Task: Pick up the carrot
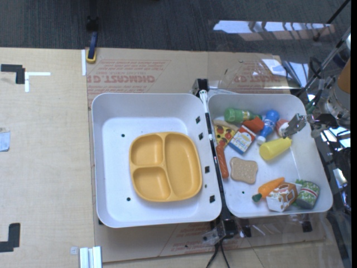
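Camera view, fixed above the counter, looking down on two shallow white plastic bins side by side. In the right bin [312,149], toward its near edge: small orange plastic carrot with a green tip [270,187], lying flat and slanted, touching a white-and-brown carton [283,197], likely just tumbled there with the other toy food. Just beside the carton, in the near right corner, a green box [307,194]. Near the middle, a tan bread slice [244,170]; along the left wall, a red sausage [222,159] and a pizza slice [223,132].

At the far right side of that bin, the metal pincer [294,126], low over a yellow squeeze bottle [275,148] and well apart from the carrot; gripping nothing visible, opening impossible to judge.

Left bin [106,166]: a yellow three-compartment plate [165,166], centred.

On the cardboard beyond the bins, red print, upside down and not readable. Carton labels too small to read.
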`<move>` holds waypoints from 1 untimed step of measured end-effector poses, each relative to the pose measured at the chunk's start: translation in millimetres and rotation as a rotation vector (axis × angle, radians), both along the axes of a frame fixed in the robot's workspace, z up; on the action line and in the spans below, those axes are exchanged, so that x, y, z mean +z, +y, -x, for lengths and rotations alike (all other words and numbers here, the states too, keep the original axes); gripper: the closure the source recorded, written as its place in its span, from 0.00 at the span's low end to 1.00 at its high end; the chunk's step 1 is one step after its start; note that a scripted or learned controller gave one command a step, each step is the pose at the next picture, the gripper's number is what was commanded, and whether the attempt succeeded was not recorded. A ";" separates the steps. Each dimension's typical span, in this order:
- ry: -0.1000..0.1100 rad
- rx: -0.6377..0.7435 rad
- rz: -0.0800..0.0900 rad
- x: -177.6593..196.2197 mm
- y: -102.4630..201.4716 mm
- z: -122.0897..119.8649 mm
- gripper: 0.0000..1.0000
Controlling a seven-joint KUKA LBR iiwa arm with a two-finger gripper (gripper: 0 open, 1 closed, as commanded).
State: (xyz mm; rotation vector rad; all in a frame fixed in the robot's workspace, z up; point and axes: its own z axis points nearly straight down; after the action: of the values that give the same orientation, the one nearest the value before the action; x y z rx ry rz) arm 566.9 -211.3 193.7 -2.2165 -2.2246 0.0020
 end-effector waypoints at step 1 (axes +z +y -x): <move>-0.001 0.140 0.000 -102.6 42.2 73.5 0.00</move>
State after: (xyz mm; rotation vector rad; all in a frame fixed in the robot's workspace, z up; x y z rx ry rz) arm 493.4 -169.0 91.1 -2.0551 -2.3749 0.0006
